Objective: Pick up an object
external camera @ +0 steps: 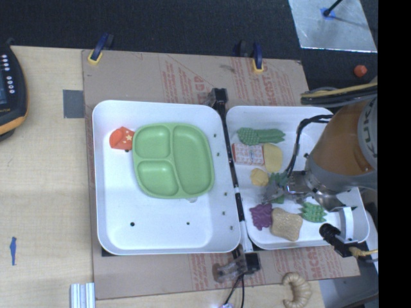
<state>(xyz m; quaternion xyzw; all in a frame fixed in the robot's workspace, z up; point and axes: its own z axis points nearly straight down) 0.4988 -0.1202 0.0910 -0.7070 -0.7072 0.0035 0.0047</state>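
Gripper (280, 191) low among toys, fingers unclear.

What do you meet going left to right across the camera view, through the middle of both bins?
Red toy → green divided plate → pink-and-white packet → yellow piece → gripper in the right bin.

Red repeating print on cardboard sheet (192, 76) under bins; illegible. No other text readable.
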